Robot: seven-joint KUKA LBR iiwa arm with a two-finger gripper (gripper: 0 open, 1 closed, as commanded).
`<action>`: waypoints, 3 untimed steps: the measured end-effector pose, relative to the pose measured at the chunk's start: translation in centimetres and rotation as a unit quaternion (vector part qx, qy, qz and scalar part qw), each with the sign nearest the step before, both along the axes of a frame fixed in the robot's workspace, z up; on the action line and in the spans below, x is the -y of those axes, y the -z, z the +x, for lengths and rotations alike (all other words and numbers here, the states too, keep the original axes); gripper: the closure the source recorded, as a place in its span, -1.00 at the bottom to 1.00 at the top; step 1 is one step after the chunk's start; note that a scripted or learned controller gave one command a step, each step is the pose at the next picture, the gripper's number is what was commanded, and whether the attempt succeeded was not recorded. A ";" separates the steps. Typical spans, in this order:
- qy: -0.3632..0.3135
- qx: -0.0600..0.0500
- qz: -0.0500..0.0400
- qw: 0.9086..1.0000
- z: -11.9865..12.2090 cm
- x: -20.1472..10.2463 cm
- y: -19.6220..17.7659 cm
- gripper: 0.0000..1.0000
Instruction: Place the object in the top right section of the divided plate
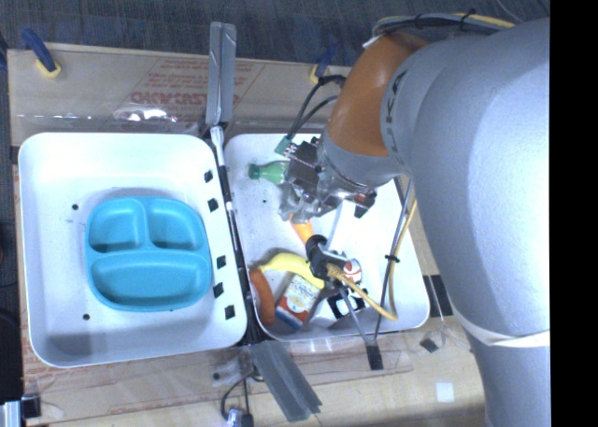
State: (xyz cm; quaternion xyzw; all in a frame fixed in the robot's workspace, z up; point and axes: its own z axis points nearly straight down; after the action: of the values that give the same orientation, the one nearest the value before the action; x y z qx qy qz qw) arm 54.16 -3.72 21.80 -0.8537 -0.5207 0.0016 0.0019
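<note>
Arm: the grey arm (467, 135) reaches in from the right and bends down over the right bin (411, 294)
Claw: the claw (306, 203) hangs low in the upper middle of the right bin; from above its body hides the tips, so I cannot tell how far open it is, and nothing can be seen held in it
Likely object: an orange piece (301, 228) lies just below the claw, very near or touching it; which one I cannot tell, and it is my guess that this is the thing to be moved
Other things in the right bin: a green bottle (265, 171) lies to the left of the claw near the dividing wall; a banana (280, 262), a printed packet (299, 296) and a red-brown thing (263, 292) crowd the lower left corner
Divided plate: the blue divided plate (103, 280) sits flat in the middle of the left bin (47, 173), well apart from the claw
Top right section: the top right section (177, 225) is bare, as are the plate's other two sections
Counter: both bins stand side by side on the counter (93, 89)
Done: nothing has reached the plate; at most the claw is down among the things
Left: a sure grip, the lift, the carry over the wall between the bins, and the drop into the small right-hand section
Risk: the crowded corner and the hidden tips make a miss likely enough
</note>
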 end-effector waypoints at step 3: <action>0.037 0.001 0.000 0.999 1.0 3.1 -7.0 1.00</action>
State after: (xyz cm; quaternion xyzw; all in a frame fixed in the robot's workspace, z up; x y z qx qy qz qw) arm 55.17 -6.81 28.81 -0.8727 -0.4883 0.0011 0.0014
